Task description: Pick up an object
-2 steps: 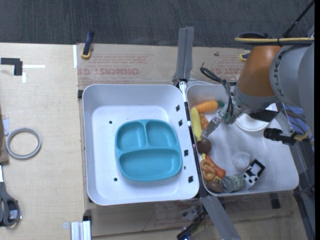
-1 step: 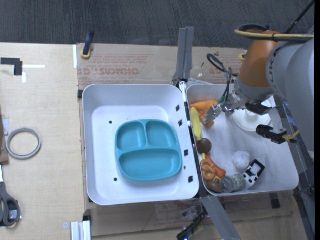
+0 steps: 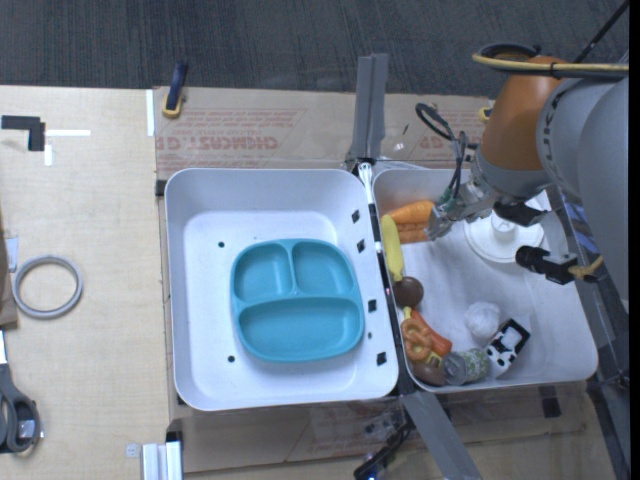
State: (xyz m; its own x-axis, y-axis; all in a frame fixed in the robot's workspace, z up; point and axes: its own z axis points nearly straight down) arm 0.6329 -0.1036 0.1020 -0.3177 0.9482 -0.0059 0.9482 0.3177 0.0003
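Note:
The right bin [image 3: 560, 368] holds several small items. An orange carrot [image 3: 410, 211] lies at its far left corner, with a yellow banana-like piece [image 3: 390, 248] just below it along the left wall. My gripper [image 3: 443, 220] hangs low over the carrot's right end, touching or nearly touching it. I see nothing between its fingers. Further forward lie a brown ball [image 3: 408, 291], an orange-red toy [image 3: 424, 336], a white fluffy lump [image 3: 482, 318] and a black-and-white toy [image 3: 507, 346].
The left bin [image 3: 190, 268] holds a blue divided plate [image 3: 297, 298]. A white disc [image 3: 505, 238] lies in the right bin under the wrist. On the bench at left are a tape ring [image 3: 45, 286] and scissors [image 3: 15, 420]. The grey arm [image 3: 590, 138] covers the right bin's far right.

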